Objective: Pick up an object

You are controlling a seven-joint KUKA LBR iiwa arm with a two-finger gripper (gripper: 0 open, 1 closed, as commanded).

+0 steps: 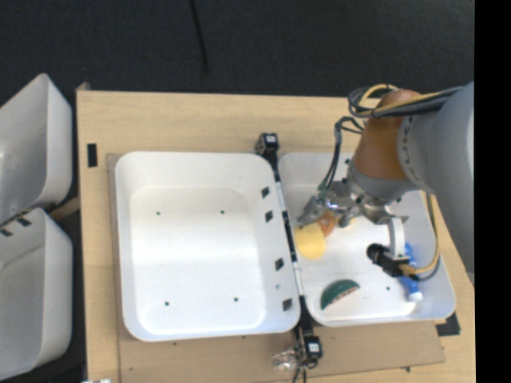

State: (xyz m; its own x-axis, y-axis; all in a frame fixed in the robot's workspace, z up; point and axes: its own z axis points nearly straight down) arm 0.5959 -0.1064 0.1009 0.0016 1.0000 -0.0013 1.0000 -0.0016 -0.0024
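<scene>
A: You've got the gripper low in the right bin, centre-right of frame, just above the yellow object. Wrist bulk hides most of it.

B: Open or closed?

A: Can't tell. Fingertips blur into the yellow object's top edge.

B: Anything else?

A: Green object lower in that bin, apart. Left bin is mid-frame.

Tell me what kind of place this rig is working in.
Probably a robotics lab bench set up for pick trials. Two shallow white bins sit side by side on a plywood board, the arm's hand is over the right bin, near a yellow object and a green object.
</scene>
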